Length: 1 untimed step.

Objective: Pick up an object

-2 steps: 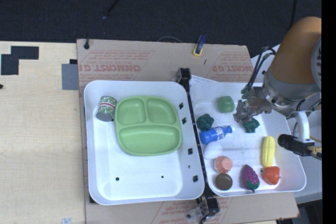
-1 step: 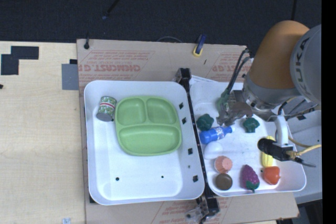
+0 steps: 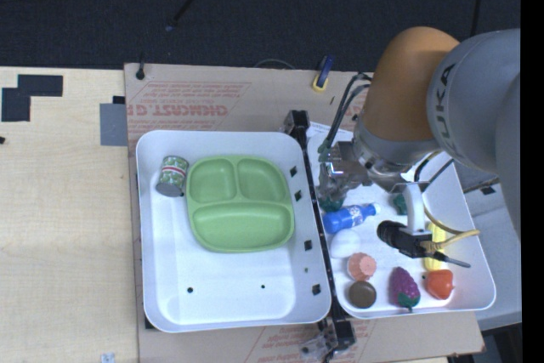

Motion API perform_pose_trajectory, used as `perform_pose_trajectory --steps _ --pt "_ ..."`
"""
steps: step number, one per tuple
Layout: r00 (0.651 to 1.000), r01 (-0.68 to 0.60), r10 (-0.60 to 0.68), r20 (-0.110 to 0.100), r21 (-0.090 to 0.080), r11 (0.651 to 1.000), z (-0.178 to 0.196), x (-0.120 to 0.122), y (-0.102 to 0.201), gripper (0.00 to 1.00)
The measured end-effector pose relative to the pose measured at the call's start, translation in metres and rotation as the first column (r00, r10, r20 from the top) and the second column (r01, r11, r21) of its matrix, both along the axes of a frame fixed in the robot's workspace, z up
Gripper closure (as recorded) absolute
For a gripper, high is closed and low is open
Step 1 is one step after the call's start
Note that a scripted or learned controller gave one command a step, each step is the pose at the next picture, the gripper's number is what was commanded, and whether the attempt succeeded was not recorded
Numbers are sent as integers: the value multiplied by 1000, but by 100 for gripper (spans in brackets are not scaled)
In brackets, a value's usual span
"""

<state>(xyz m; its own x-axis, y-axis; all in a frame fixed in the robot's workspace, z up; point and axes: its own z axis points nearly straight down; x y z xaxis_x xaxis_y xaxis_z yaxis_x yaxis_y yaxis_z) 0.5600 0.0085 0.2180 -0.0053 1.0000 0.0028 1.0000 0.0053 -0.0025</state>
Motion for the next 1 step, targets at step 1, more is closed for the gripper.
perform_pose_trajectory --steps 1 --pt "1000 2 -2 1 -1 1000 18 -4 36 100"
